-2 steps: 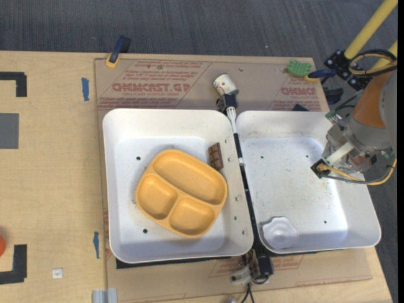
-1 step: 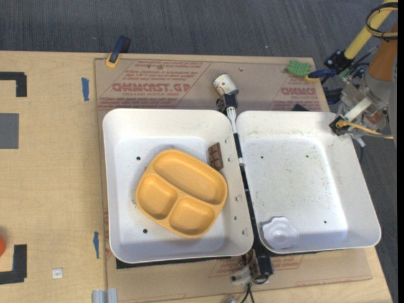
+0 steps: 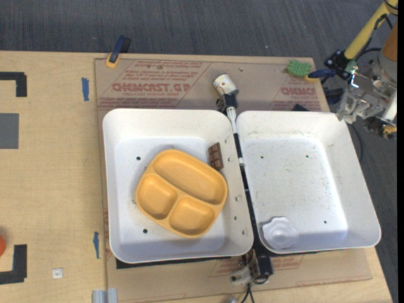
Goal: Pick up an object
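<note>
The yellow three-compartment plastic tray (image 3: 182, 192) looks smooth and softly matt, with gentle sheen on its rims. Both shallow white plastic bins, left (image 3: 120, 169) and right (image 3: 341, 169), look smooth and semi-glossy; the right one's floor is speckled with fine dark grit. A small translucent white plastic lid-like piece (image 3: 279, 232) looks glossy. The tan wooden tabletop (image 3: 44, 169) appears matt, and the brown printed cardboard sheet (image 3: 158, 84) under the bins looks dull and papery. The grey floor (image 3: 189, 11) looks like rough carpet

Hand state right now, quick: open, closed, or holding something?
Hand: cannot be told. It sits at the right edge of the view, outside the right bin, too small and cluttered to read.
</note>
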{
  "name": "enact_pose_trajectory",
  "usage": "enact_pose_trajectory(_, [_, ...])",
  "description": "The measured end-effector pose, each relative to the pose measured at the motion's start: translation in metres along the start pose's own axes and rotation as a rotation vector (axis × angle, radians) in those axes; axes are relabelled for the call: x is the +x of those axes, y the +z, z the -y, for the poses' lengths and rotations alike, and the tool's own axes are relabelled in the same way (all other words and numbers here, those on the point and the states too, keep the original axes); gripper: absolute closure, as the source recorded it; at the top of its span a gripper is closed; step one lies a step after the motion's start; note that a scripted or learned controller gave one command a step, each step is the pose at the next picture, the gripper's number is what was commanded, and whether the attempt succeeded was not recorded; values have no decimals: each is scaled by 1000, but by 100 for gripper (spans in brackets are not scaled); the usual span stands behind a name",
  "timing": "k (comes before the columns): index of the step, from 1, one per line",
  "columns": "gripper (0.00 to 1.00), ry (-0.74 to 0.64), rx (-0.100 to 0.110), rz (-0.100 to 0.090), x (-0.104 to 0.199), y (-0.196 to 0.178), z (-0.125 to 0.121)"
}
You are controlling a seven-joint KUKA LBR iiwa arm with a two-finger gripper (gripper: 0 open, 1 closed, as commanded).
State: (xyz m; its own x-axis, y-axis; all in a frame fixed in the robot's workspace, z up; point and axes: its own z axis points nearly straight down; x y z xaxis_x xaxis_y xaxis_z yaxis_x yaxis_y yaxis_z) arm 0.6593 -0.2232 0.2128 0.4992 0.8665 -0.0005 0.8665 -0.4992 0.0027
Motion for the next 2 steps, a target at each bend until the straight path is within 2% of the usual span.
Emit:
enact_pose_trajectory(1, [100, 43, 5, -1, 49, -6, 58])
enact_pose_trajectory(2, [100, -205, 6, -1, 81, -20, 137])
